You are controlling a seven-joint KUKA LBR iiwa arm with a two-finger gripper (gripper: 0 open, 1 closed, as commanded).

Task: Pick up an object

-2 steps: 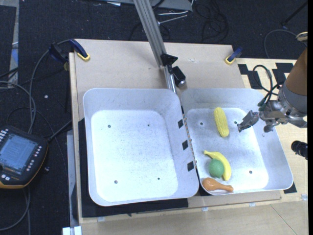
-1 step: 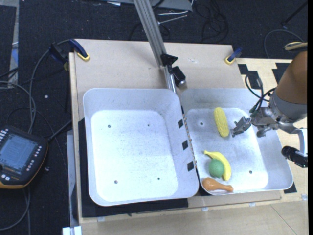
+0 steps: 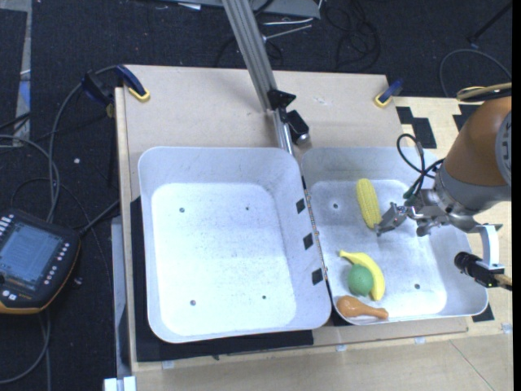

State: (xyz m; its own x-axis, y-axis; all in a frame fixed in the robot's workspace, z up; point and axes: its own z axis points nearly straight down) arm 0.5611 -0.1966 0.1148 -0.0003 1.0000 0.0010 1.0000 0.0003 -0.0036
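Note:
The right bin (image 3: pixel 423 287) holds four items. A yellow corn cob (image 3: pixel 368 202) lies lengthwise near its back. A yellow banana (image 3: pixel 366 264) curves around a green round fruit (image 3: pixel 361 280) at the bin's front left. An orange gourd-shaped piece (image 3: pixel 363 308) rests against the front wall. My gripper (image 3: pixel 386 221) hangs low over the bin floor, just right of the corn's near end, pointing left toward it. I cannot tell whether it touches the corn. The grey arm with its orange band (image 3: pixel 482 149) reaches in from the right.
The left bin (image 3: pixel 220 243) sits beside the right one, their walls meeting at a raised divider (image 3: pixel 309 226). A slanted metal pole (image 3: pixel 256 51) rises from the back of the bench. Yellow clamps (image 3: pixel 138 94) mark the bench's back corners.

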